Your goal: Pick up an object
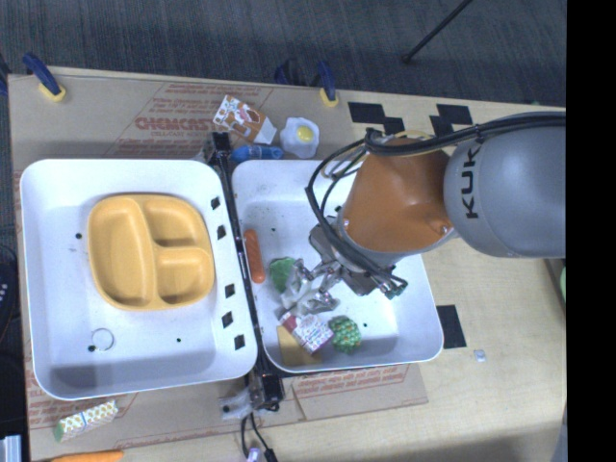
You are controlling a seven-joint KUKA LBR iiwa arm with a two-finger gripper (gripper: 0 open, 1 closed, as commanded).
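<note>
Spanning cardboard-topped bench (173, 114): two white bins (58, 287), dark carpet (192, 17).

place: robotics lab | evidence: KUKA arm (500, 191) over a cardboard-topped bench (500, 354) | two white bins (58, 191) side by side | black marker squares (452, 325) on bench | blue clamps (43, 75) at its edge

left bin (38, 258): yellow divided tray (149, 250)
far bench: snack packet (237, 117), yellow cup (300, 136)
near-left bench: wrapped candy (87, 419)
</note>
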